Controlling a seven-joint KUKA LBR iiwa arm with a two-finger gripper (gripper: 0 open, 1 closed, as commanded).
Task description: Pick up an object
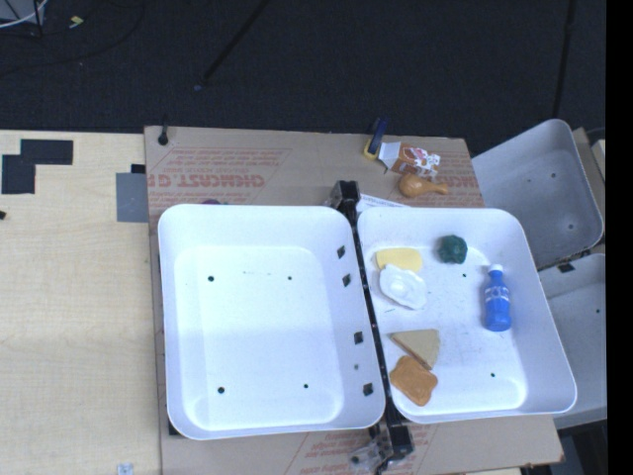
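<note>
A: Where are the things that could be picked?

B: All are seen in the right bin. A blue bottle is lying near the far right side. A dark green ball is placed at the top. A yellow slice and a white piece are touching each other near the divider. Lower down, a tan wedge and an orange piece are also touching. The left bin holds no objects.

A: And the jaws?

B: Their state cannot be told from this picture.

A: What could go wrong from here?

B: Probably two things could be caught at once, because the flat pieces are pressed together in pairs. A flat piece could also be missed if the fingers slide over it. The bottle is lying down and round, so it may be rolled away when it is touched on one side. The ball may be pushed aside in the same way. The pieces near the divider may be hard to reach, since a finger could be blocked by the wall.

A: Which one is judged safest?

B: The bottle or the ball, as both are standing apart from other things.
</note>
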